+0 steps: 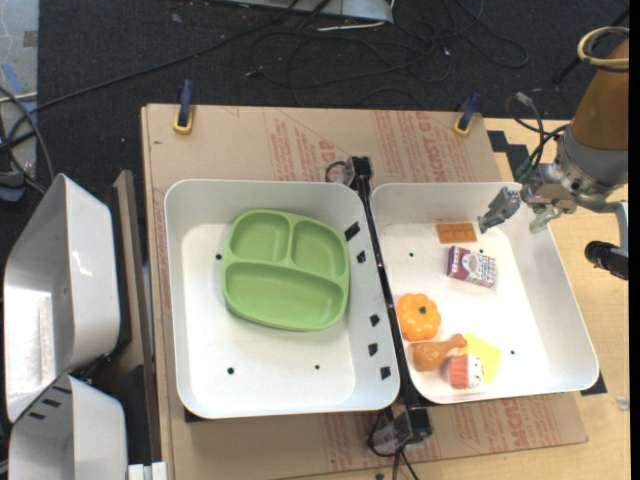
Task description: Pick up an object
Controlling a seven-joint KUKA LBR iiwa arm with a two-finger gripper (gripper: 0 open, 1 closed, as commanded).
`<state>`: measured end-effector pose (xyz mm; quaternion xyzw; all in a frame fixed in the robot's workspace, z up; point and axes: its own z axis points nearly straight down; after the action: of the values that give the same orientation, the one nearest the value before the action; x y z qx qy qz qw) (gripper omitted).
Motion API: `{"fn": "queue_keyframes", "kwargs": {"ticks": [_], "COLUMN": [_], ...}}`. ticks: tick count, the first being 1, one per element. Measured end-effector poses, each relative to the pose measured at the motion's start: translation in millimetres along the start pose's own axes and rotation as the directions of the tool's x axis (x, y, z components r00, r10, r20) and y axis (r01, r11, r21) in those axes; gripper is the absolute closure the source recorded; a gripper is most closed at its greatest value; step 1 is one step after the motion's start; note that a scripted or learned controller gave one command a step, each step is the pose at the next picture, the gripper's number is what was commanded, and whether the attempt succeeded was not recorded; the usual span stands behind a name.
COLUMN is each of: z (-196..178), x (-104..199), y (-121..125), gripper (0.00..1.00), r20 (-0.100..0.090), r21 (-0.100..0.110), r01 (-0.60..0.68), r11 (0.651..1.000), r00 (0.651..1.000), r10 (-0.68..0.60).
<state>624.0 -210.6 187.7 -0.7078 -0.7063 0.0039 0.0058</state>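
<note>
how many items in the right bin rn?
5, all in the right bin: cracker at the back, purple carton below it, orange pumpkin mid-left, drumstick and yellow-red piece at the front. Something could hide beneath these.

Red print ran across the cardboard sheet under the bins, upside down and mirrored to the camera, too faint and cut off by the bins to read; more red lettering showed on its right edge and near the bottom, also illegible. The small purple carton in the right bin carried a label graphic, too small to read. No other text, numbers or signs were legible.
</note>
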Motion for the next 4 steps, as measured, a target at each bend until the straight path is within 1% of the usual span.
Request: {"fn": "queue_keyframes", "kwargs": {"ticks": [1, 2, 3, 4], "z": [-10, 34, 78, 91], "x": [1, -3, 0, -1], "y": [3, 2, 2, 5], "gripper": [0.00, 0.00, 0.00, 0.00], "r20": [0.003, 0.003, 0.003, 0.005], "r21": [-0.014, -0.010, -0.011, -0.019], "r01": [0.004, 0.001, 0.004, 0.004], "r11": [1.000, 1.000, 1.000, 1.000], "r00": [1.000, 1.000, 1.000, 1.000], "r10": [-0.004, -0.001, -0.004, -0.004]}}
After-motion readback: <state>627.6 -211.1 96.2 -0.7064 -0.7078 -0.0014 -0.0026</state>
